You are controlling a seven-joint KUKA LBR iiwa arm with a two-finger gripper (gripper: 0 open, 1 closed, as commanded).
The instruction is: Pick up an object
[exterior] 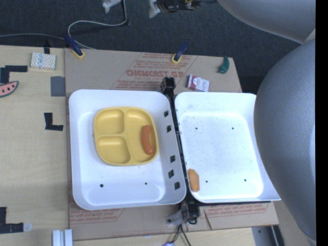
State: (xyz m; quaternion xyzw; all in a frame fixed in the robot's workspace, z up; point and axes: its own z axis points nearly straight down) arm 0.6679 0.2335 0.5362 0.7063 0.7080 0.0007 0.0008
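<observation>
Looming over the right side of the view, the grey arm (294, 122) is covering the edge of the right bin (220, 152). At the top of the view, around 12 o'clock, the gripper (137, 0) is hanging above the dark floor, well apart from both bins; its two fingers are standing wide apart with nothing between them.

Two white bins are sitting side by side on cardboard (143, 73). One yellow divided plate (124, 136) is lying in the left bin (118, 188). One orange sausage (148, 139) is lying in the plate's right compartment, its long axis running from 12 to 6 o'clock.

One orange piece (193, 180), maybe food, is resting at the 7 o'clock corner of the right bin, touching the left wall; its long axis is also running nearly 12 to 6 o'clock.

One small red and white packet (197, 83) is lying on the cardboard beyond the bins.
</observation>
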